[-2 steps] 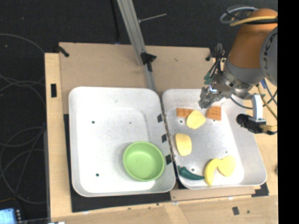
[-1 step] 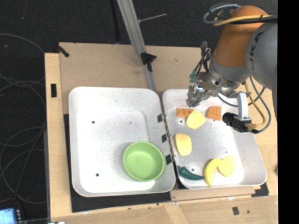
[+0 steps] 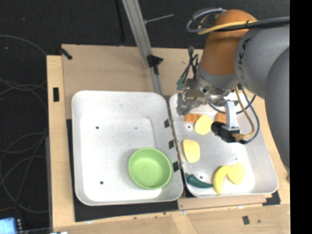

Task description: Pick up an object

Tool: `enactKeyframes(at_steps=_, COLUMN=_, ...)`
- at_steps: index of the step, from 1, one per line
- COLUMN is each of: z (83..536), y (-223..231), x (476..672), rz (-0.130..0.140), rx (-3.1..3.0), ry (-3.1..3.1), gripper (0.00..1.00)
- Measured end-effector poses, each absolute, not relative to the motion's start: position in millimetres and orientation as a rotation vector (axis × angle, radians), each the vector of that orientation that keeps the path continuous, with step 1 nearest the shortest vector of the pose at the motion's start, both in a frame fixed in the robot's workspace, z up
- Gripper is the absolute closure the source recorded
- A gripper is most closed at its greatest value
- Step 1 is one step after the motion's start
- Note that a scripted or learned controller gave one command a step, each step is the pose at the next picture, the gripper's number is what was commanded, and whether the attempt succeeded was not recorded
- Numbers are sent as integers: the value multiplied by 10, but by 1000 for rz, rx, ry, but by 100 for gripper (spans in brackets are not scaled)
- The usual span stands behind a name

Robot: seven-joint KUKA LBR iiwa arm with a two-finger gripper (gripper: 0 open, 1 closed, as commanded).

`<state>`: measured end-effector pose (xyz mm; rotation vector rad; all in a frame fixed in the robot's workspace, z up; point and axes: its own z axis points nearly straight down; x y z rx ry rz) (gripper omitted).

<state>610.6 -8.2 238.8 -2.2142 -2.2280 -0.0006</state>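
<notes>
My gripper point(image 3: 186, 107) hangs over the far left corner of the right bin point(image 3: 261, 179), right above a small orange piece point(image 3: 192, 118). Beside that piece lies a round yellow piece point(image 3: 203, 125). Nearer the front lie a yellow oval piece point(image 3: 191, 150), a curved yellow piece point(image 3: 221, 178) with a pale yellow slice point(image 3: 237, 173) against it, and a dark green piece point(image 3: 197, 181) by the front left corner. Another orange piece point(image 3: 221, 117) is half hidden behind the wrist's black fitting.
A green bowl point(image 3: 150, 167) stands in the front right part of the left bin point(image 3: 97, 130). A grey metal pole point(image 3: 141, 38) slants down to the gap between the bins. Cables loop off the wrist over the right bin.
</notes>
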Motion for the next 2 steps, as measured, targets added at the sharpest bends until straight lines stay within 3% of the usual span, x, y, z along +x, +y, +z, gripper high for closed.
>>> enactKeyframes(at_steps=1, z=2435, y=386, x=6198, rz=-4, rx=-2213, ry=-2230, gripper=100)
enactKeyframes(at_steps=2, z=2322, y=868, x=6158, rz=1, rx=-2213, ry=-2228, gripper=100)
